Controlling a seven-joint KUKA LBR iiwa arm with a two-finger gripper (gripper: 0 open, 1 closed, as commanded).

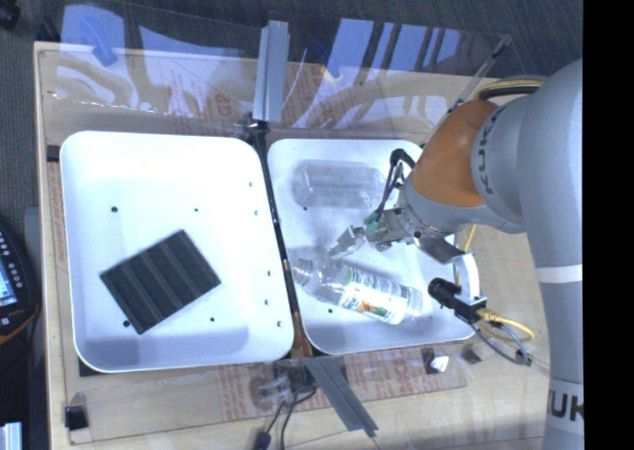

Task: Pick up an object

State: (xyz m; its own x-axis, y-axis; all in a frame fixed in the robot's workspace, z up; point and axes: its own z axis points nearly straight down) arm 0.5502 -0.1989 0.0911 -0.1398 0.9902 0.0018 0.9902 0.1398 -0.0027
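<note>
Clear plastic bottle with printed label (362, 291) lies on its side at 6 o'clock in right white bin (287, 240). Gripper (349, 238) just above it at 12; jaws state: cannot tell. Black ribbed slab (160, 281) in left white bin (89, 156).

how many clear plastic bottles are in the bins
2, both in the right bin. One clear bottle lies near the bin's far side; a labelled bottle lies toward its near side, just below the gripper. The arm may hide others.
</note>
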